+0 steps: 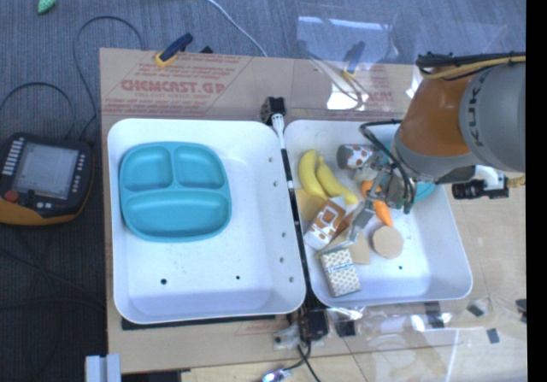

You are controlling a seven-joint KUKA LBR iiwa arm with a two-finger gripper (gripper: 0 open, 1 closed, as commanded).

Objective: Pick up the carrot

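The carrot (381, 213) is a small orange piece lying in the middle of the right bin (444, 273), and part of it is hidden under the gripper. My gripper (386, 192) hangs right over the carrot's upper end, reaching in from the right. Its tips are lost among the clutter there. The grey arm with its orange band (432, 128) covers the bin's back right corner.
Close around the carrot are two bananas (318, 177), a small can (354, 155), a brown and white carton (327, 220), a tan round disc (387, 242) and a checkered box (340, 272). The left bin (256, 269) holds a blue divided plate (175, 190).
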